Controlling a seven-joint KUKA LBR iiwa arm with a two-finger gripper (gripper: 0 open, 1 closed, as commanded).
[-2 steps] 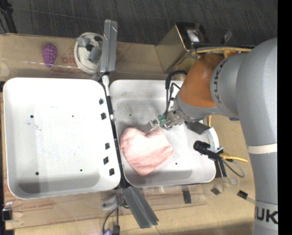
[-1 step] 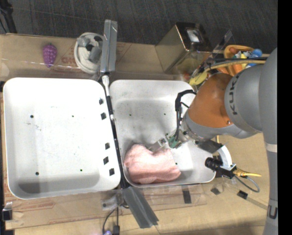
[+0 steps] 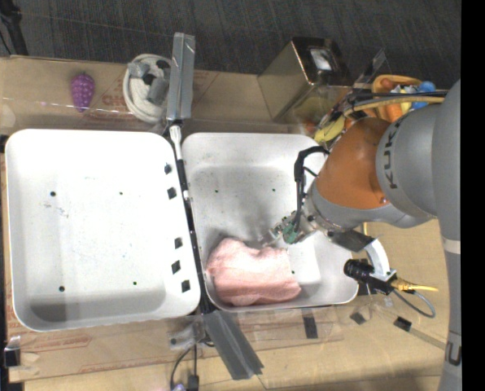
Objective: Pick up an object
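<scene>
Gripper (image 3: 286,231) sits low in the right bin (image 3: 242,157), fingers too small and cluttered to tell if spread or pressed together. Pink cloth bundle (image 3: 251,272) lies just below and left of the gripper, its upper right corner touching or nearly touching the tip; can't tell which. Bundle is crumpled, long axis running left-right along the bin's near wall, fatter end toward the divider between bins. Nothing visible pinched between the fingers.

Arm (image 3: 405,165), grey with orange band, comes in from the right of the gripper and covers the bin's right rim. Black cable loops just above the wrist. Left bin (image 3: 88,226) is well off to the gripper's left, past the divider with black clips. Far up-left of the gripper, on the bench edge: white roll of cord (image 3: 147,86) and purple toy (image 3: 83,91). Brown box (image 3: 303,76) sits above the gripper, beyond the bin rim.
</scene>
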